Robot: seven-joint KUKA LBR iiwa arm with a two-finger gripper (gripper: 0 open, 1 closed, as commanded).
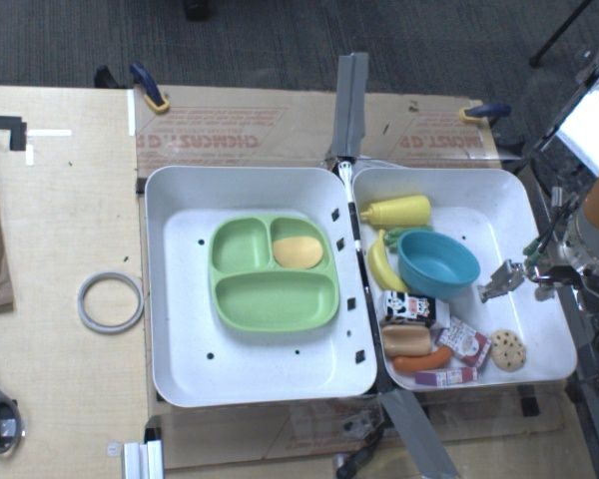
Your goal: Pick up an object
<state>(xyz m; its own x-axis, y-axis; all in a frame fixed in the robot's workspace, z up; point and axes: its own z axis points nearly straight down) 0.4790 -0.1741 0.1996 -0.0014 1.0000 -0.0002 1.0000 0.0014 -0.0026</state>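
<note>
Now | end effector (pixel 512 279) over right bin (pixel 499 208), right of blue bowl (pixel 437 261) | finger spread unclear | cookie (pixel 506 349) just below

Cardboard sheet (pixel 309 128) under the bins, upper centre of frame: red printed lettering, upside down to this camera, reads roughly "CHEMICALS". Small black-and-white carton (pixel 409 308) in right bin (pixel 499 208): print too small to read.
</note>
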